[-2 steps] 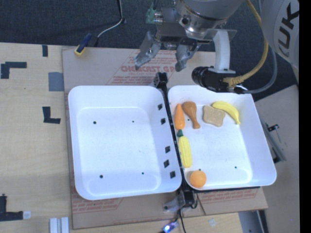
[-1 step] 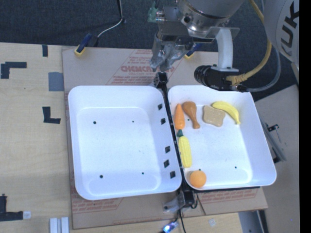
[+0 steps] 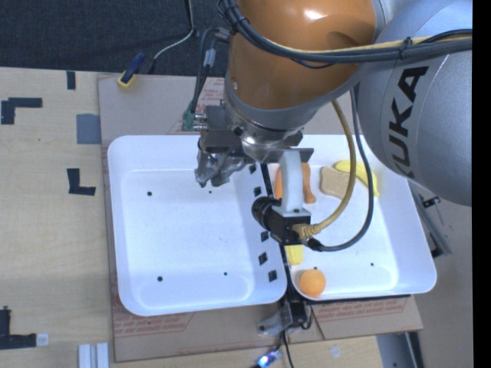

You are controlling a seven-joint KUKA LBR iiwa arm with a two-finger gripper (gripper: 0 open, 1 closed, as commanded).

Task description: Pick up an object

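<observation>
A small round orange ball [image 3: 311, 282] lies at the near left corner of the right shallow white plastic bin [image 3: 399, 271]. Farther back in that bin, a tan flat block [image 3: 333, 180] sits just beside a yellow curved banana-like piece [image 3: 360, 176], and an orange elongated piece [image 3: 307, 182] shows beside the arm's hardware. The dark metal gripper [image 3: 213, 167] hangs over the far part of the left white bin [image 3: 184, 282]; whether it is released or clenched cannot be told.

Glossy orange band [image 3: 303, 29], smooth white plastic bins [image 3: 184, 228], matt wooden bench [image 3: 46, 228]
</observation>
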